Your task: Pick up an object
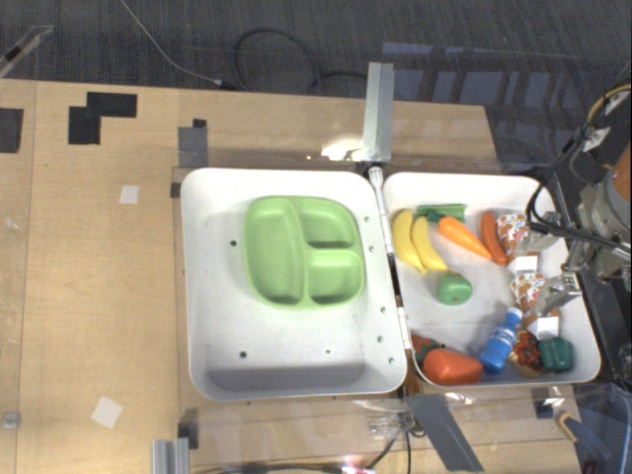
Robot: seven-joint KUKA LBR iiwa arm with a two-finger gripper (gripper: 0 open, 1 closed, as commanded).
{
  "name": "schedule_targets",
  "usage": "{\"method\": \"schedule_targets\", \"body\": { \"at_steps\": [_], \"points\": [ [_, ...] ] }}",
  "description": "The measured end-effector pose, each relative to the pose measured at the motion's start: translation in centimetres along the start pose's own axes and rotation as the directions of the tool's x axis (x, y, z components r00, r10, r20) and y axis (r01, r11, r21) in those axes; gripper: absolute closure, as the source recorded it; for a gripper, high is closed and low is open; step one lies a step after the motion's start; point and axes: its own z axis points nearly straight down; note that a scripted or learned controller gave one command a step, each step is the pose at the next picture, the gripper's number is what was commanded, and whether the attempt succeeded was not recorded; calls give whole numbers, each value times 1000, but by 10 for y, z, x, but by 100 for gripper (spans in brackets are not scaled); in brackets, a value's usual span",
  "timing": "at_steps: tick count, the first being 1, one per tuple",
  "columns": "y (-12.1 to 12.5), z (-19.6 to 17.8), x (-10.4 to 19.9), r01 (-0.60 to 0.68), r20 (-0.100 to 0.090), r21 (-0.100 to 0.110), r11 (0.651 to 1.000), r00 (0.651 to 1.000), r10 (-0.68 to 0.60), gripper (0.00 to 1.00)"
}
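The right bin (434, 324) holds the toy food. Two yellow bananas (419, 241) lie at its left, next to an orange carrot (462, 235) and a red sausage-like piece (492, 236). A green round fruit (453, 288) sits near the middle. Along the front lie a red tomato-like piece (450, 365), a blue bottle (502, 341) and a small dark green item (556, 354). My gripper (551, 300) hangs low over the bin's right side, just above a patterned packet (526, 286), with nothing seen held in it.
The left bin (212, 354) carries a green divided plate (301, 251). A second patterned packet (512, 229) and a white block (523, 263) lie near the gripper. The arm (602, 215) and its cables stand over the right bin's right rim. A metal post (378, 112) rises behind the bins.
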Motion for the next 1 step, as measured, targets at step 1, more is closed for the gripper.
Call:
{"method": "schedule_targets", "body": {
  "at_steps": [1],
  "points": [
    [31, 119, 18, 358, -5, -5, 934, 934, -358, 0]
  ]
}}
